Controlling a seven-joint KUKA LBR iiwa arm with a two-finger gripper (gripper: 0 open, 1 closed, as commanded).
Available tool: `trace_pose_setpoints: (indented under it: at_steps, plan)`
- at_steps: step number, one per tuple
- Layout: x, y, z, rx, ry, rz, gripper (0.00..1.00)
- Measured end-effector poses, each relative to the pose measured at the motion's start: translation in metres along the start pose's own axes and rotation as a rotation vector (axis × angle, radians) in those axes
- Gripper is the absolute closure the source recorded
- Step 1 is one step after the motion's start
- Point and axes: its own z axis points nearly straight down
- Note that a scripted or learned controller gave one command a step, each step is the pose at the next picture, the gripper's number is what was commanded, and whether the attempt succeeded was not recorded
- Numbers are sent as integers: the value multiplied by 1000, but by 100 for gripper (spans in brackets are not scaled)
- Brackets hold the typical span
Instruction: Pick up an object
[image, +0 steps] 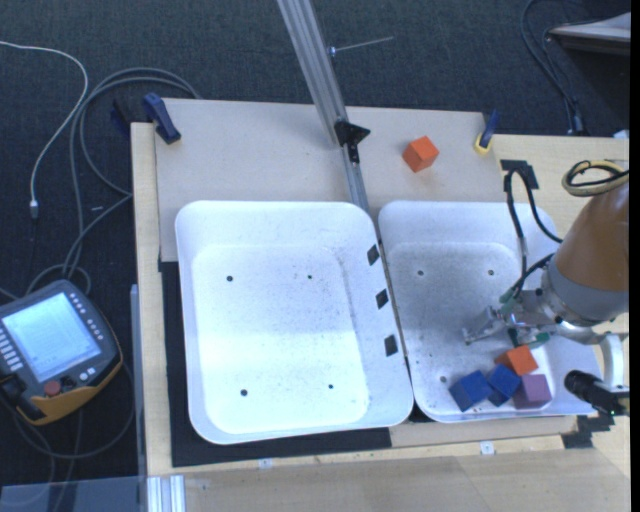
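Inventory as I read it from my remote station.

Item 1, the gripper (490, 328): metal fingers reaching leftward from the arm (592, 262), low over the floor of the right bin (440, 240). I cannot tell whether the fingers are spread or closed; nothing shows between them.

Item 2, orange block (521, 359): lies in the right bin near the bench's front right corner, just beside and to the front right of the fingertips, partly tucked under the wrist. Roughly cubic, so I log no clear long axis; its edges sit turned at a slant to the bin walls.

Item 3, dark blue block (468, 391): against the bin's front wall, left of the others, rotated diagonally.

Item 4, second blue block (503, 383): between the dark blue one and the purple one, touching or nearly touching both; just in front of the orange block.

Item 5, purple block (533, 391): rightmost of the cluster, at the front wall, just in front of the orange block.

The four blocks crowd together, so the orange one is hemmed in on its front side.

Item 6, left bin (270, 225): white, speckled floor.

Item 7, orange cube (421, 154): on the bare bench near its back edge, outside both bins, well apart from the gripper.

Item 8, metal pole (322, 82): slants down to the gap between the bins.

Item 9, teach pendant (52, 347): off the bench's left edge.
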Motion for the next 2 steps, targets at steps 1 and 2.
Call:
trace_pose_setpoints:
  at_steps: [1, 2]
  plan:
    - [31, -14, -99, -10, -1, -6, 0]
    - [30, -15, -95, -2, 0, -5, 0]
